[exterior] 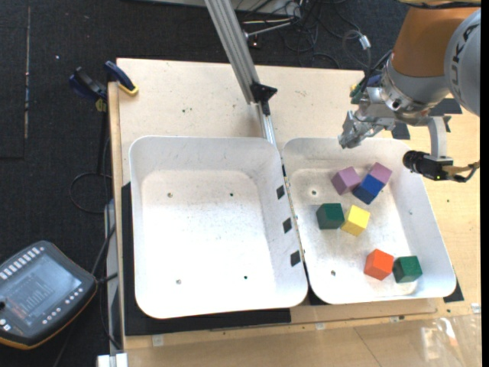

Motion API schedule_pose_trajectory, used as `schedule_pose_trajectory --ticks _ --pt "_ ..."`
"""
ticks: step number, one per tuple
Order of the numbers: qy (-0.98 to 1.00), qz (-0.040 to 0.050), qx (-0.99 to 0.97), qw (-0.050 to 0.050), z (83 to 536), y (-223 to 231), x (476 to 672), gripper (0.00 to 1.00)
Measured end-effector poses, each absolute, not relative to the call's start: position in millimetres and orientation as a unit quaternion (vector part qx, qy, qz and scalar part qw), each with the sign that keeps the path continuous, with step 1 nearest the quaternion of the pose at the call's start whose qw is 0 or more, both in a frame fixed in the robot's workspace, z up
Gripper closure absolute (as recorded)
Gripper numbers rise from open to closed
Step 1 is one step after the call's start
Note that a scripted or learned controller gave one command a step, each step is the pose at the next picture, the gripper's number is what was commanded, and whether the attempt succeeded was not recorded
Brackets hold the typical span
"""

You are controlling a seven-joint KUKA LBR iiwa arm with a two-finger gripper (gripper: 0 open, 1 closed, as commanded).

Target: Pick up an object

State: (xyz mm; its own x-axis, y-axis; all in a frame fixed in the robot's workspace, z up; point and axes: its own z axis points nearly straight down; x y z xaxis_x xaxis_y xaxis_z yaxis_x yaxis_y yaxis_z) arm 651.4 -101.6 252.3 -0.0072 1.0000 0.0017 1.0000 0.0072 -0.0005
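Observation:
Several small blocks lie in the right bin [428, 220]. Two purple blocks [346, 180] [380, 173] flank a blue block [369, 189] near the bin's far side. A dark green block [330, 215] and a yellow block [356, 220] sit side by side in the middle. An orange block [378, 264] and a second green block [407, 268] rest near the front right corner. My gripper [353, 136] hangs over the far rim of the right bin, above and behind the purple blocks, with nothing visibly in it.
The left bin [153, 205] adjoins the right one. A slanted metal pole [233, 37] crosses the bench's far side, ending near the bins' divide. A blue and yellow clamp [103, 82] sits at the bench's far left corner; a teach pendant [38, 293] lies on the floor.

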Motion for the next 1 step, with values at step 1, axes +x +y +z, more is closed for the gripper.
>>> schedule_pose_trajectory --ticks 1 --pt "-0.71 0.0002 -0.704 0.001 241.2 -43.2 633.6 1.0"
